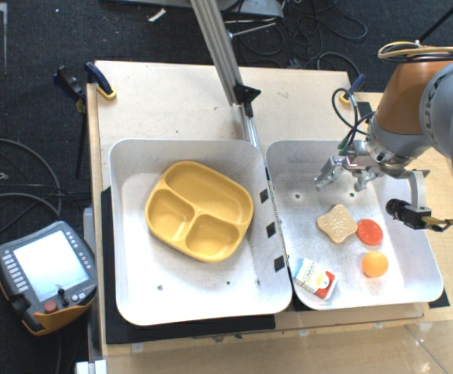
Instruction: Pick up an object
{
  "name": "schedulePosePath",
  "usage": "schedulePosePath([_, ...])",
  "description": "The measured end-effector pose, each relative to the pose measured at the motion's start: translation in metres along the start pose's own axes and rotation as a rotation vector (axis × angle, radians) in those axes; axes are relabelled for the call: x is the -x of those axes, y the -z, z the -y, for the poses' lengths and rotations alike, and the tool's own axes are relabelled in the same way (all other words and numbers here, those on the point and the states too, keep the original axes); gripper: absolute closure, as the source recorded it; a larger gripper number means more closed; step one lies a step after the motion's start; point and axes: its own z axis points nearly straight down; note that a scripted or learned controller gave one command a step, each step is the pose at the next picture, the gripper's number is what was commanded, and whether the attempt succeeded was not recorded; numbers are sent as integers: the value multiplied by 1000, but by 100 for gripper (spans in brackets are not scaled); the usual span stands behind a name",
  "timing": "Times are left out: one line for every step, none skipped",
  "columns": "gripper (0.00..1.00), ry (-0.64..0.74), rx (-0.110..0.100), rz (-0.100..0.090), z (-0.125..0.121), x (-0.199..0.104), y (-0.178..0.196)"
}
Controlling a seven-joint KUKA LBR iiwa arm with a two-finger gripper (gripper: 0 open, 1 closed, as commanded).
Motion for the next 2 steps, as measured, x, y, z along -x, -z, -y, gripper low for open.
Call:
schedulePosePath([100,1,7,1,-2,0,14])
schedulePosePath([100,2,11,2,-6,3,58])
